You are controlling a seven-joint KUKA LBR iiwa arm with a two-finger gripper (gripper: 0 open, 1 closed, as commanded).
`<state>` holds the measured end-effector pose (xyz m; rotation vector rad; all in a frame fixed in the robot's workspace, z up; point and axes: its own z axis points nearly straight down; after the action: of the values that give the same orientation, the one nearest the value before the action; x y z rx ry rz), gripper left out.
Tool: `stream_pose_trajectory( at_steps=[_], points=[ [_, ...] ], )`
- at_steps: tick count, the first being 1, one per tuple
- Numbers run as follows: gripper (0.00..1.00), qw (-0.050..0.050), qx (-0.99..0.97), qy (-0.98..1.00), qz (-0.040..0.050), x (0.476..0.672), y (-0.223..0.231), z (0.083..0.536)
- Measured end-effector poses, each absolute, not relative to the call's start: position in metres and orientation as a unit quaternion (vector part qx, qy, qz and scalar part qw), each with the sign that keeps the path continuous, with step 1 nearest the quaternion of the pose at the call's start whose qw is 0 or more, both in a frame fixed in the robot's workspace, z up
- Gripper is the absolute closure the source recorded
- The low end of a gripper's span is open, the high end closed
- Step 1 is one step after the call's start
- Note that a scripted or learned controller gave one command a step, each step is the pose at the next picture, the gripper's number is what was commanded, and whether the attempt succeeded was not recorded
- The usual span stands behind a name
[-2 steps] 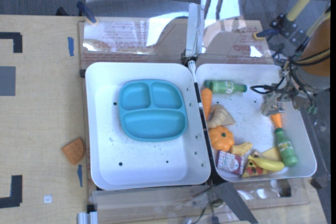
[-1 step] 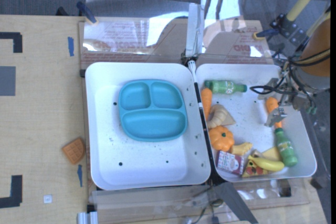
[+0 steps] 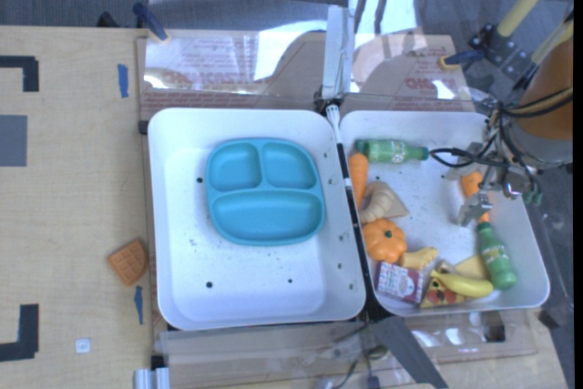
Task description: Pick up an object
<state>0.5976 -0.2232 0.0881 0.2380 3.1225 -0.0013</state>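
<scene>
Fingers (image 3: 467,216) of the gripper (image 3: 474,214) look a little apart and point down into the right bin with nothing between them, though they are small and partly lost among cables. The grasp seems not yet made; this reads as the approach step.

From the left, a brown waffle-like piece (image 3: 128,261) lies on the wooden bench (image 3: 64,196), outside both bins. The left bin (image 3: 273,278) holds a blue divided plate (image 3: 264,191) lying flat.

The right bin (image 3: 428,196) holds all the likely things to pick. Along its left wall lies a carrot (image 3: 358,178), with a green bottle (image 3: 392,151) on its side near the far wall. Below them are a beige cone-shaped piece (image 3: 383,200), a small orange pumpkin (image 3: 384,240) and a red carton (image 3: 398,281). A banana (image 3: 465,284) lies by the near wall, and a second green bottle (image 3: 496,255) lies just below the gripper. A small orange piece (image 3: 470,184) sits just above it.

The next move likely calls for settling on one of these two nearest things, lowering squarely over it and closing. The bottle is round and may roll aside.
</scene>
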Motion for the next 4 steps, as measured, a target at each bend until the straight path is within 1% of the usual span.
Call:
stream_pose_trajectory(
  at_steps=[1, 2, 3, 4],
  points=[
    [1.00, 0.013, 0.075, 0.997, -0.0026, 0.602, -0.223, 0.103],
    [0.00, 0.012, 0.075, 0.997, -0.0023, 0.602, -0.223, 0.102],
    [0.00, 0.006, 0.108, 0.994, -0.0006, 0.603, -0.223, 0.088],
    [0.00, 0.004, 0.129, 0.992, 0.0001, 0.587, -0.222, 0.088]
  ],
)
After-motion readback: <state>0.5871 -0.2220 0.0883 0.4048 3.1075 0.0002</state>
